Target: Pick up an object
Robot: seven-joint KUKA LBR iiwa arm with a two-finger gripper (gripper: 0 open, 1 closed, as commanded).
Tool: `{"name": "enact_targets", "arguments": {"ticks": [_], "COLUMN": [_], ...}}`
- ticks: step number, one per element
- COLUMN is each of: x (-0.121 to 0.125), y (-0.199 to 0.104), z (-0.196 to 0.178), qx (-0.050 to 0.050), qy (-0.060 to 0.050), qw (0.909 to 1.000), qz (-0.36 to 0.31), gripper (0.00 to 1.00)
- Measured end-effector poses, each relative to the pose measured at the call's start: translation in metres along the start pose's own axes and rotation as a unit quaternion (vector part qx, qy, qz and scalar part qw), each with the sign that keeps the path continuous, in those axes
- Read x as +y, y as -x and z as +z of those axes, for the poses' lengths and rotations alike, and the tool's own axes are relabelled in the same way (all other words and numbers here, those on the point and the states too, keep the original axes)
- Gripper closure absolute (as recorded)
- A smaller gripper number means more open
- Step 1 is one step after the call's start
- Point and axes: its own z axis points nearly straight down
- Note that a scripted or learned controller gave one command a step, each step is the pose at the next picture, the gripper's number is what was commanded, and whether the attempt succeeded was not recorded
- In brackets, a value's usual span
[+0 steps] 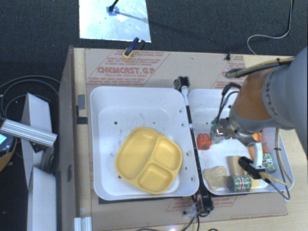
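The grey arm (284, 95) reaches over the right bin (204, 100) and carries the end effector (220, 130) low above the middle of that bin, on the side nearer the left bin (103, 129). Whether the end effector is apart or together cannot be told, as its tip is not clear from above, and nothing can be seen clamped in it. Just beside the end effector, on the side away from the arm, a small orange-red object (204, 141) lies on the bin floor, next to the black strip (189, 114) that runs between the two bins; whether the object touches the end effector cannot be told. From the end effector toward the near edge of the desk (144, 64), three more things lie in the same bin: a tan block (234, 162) nearest to it, then a cream lump (215, 176) and a green can (239, 182) on its side. The can lies just beside the lump, close to the bin's near wall. Across the black strip, well apart from the end effector, a yellow divided plate (148, 159) with three compartments rests flat in the left bin, in the half nearer the front wall. The desk is topped with brown board printed in red letters, which shows past the far walls of both bins
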Motion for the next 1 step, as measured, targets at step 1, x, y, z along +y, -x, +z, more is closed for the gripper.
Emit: {"name": "enact_targets", "arguments": {"ticks": [1], "x": [0.0006], "y": [0.0009], "z": [-0.0106], "qx": [0.000], "qy": [0.001], "qw": [1.0000], "qz": [0.000], "gripper": [1.00]}}
